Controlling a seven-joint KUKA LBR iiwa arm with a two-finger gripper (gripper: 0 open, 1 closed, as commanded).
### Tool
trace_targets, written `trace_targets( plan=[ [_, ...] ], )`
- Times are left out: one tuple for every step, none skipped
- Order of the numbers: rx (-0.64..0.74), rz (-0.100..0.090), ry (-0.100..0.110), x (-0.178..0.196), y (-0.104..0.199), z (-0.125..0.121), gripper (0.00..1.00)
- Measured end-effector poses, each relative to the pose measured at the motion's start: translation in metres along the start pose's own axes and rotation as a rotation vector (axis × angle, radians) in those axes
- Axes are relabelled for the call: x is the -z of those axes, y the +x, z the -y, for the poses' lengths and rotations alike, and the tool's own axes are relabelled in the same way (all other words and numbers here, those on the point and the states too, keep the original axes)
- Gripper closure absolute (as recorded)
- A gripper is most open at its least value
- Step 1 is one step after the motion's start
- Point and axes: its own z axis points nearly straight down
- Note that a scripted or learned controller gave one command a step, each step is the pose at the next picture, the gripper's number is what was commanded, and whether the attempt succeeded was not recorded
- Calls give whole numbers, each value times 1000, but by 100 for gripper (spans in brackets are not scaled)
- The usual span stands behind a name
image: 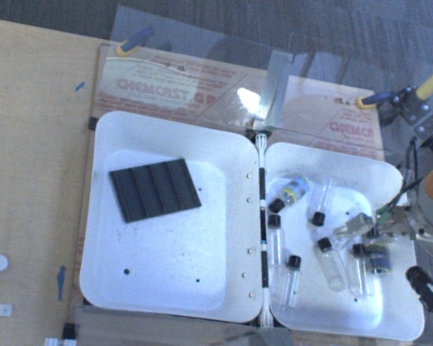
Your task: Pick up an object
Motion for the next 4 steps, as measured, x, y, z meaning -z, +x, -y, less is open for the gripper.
trace_targets(
  plan=[
    [36, -8, -2, -7, -2, -3, 0],
    [63, 5, -20, -4, -2, 14, 0],
    [74, -6, -3, -6, -4, 4, 0],
    [71, 11, 0, 2, -12, 6, 100]
  ],
)
